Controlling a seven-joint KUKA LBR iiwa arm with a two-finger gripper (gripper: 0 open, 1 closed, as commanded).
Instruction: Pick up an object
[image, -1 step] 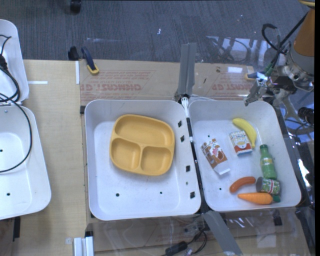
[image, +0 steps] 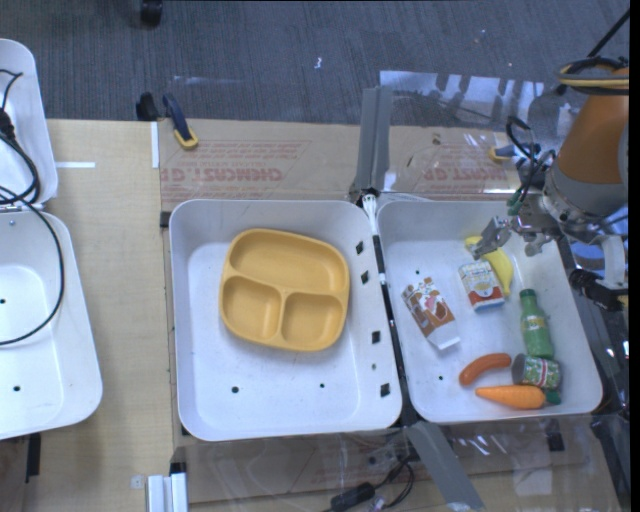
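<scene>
- Objects in right bin (image: 400, 300): glossy green bottle (image: 535, 324), rectangular printed carton (image: 430, 312), small red-white box (image: 482, 285), smooth sausage (image: 484, 368), tapered carrot (image: 511, 396), banana (image: 499, 268).
- Claw (image: 497, 238) just above banana; finger spread impossible to tell.
- Left bin (image: 190, 330): matte yellow three-compartment tray (image: 284, 290).

We see bright, even overhead light, nothing dim. The white bins run near blown-out: the left bin (image: 200, 400) keeps little surface detail. Shadows are soft and short, a faint one under the yellow plate (image: 285, 290) on its near edge. Glare streaks sit on the clear plastic sheet (image: 470, 95) behind the right bin (image: 440, 390) and along the front edge. Overall focus is mildly soft; labels on the small items aren't readable. Resolution is low, with slight noise on the dark floor (image: 300, 40).
</scene>
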